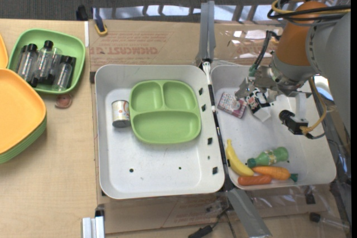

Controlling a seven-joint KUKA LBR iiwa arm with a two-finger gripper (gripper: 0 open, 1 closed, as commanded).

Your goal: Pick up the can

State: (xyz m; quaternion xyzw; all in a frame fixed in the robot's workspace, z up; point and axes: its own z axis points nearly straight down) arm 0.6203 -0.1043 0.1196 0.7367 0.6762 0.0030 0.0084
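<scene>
The grey arm with its orange band (295, 36) reaches in from the right and hangs over the far part of the right-hand shallow white bin (318, 173). Its two-finger gripper (257, 98) sits low among a small cluster of things there, and whether the fingers are spread or closed I cannot tell, the wrist and cables hide them. Just beside the gripper, toward the bin's left wall, lies a small pink and white packet (230, 103); a white object with dark markings (260, 106) sits right under the gripper, too cluttered to name.

Along the near edge of that same bin: a yellow banana (236, 161), curved, by the left wall; an orange carrot (254, 180) at the near edge; a second orange carrot (276, 173) just beyond it; and a green vegetable-shaped toy (271, 156) lying across them on the far side.

Now the target. The small silver metal can (120, 113) lies in the left-hand shallow white bin (162, 178), close to its left wall, well apart from the gripper. It touches or nearly touches the left rim of a light green three-compartment plate (165, 111) occupying the far half of that bin.

Off to the left on the wooden bench (50, 187), a green square tray (75, 52) carries several clear bottles with black caps (43, 66), and a stack of orange plates (19, 114) rests at the bench's left edge.
</scene>
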